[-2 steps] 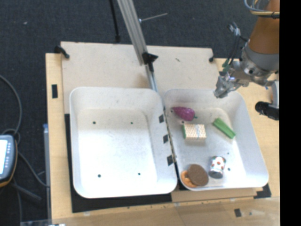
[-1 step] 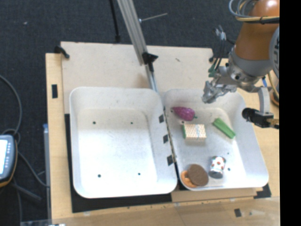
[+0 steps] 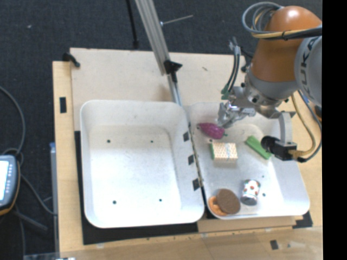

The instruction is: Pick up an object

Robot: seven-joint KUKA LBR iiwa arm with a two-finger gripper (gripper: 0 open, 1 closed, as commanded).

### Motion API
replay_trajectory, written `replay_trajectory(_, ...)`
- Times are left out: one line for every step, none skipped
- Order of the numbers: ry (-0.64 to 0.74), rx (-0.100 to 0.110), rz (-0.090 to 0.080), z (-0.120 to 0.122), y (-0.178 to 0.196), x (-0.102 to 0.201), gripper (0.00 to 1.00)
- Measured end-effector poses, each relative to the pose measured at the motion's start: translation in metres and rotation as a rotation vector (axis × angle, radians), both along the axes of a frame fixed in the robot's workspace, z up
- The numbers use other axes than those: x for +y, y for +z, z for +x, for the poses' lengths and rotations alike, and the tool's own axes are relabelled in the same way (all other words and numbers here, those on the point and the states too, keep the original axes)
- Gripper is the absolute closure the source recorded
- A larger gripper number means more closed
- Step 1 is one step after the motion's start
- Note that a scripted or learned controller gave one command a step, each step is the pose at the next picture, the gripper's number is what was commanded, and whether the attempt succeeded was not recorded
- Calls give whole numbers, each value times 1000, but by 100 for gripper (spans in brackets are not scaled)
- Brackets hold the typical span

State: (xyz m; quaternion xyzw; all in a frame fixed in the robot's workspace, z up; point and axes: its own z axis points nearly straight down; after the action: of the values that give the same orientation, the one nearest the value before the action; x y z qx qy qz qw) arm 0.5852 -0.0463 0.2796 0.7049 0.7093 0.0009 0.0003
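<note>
My gripper hangs over the far part of the right bin, its fingertips just right of and above a small purple object. The purple object lies on the bin floor near the divider, touching or nearly touching the fingertips. A tan waffle-patterned block lies just in front of it. A green flat piece lies to the right, under the arm. Near the bin's front edge sit a brown disc on an orange piece and a small white-and-silver object with red spots.
The left bin stands beside the right one. A slanted metal pole rises behind the bins and ends at a black clamp. A black cable plug hangs from the arm over the right bin. A device sits off the bench at left.
</note>
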Motion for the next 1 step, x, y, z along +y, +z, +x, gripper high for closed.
replay_trajectory(0,2,0,-12,-13,54,100)
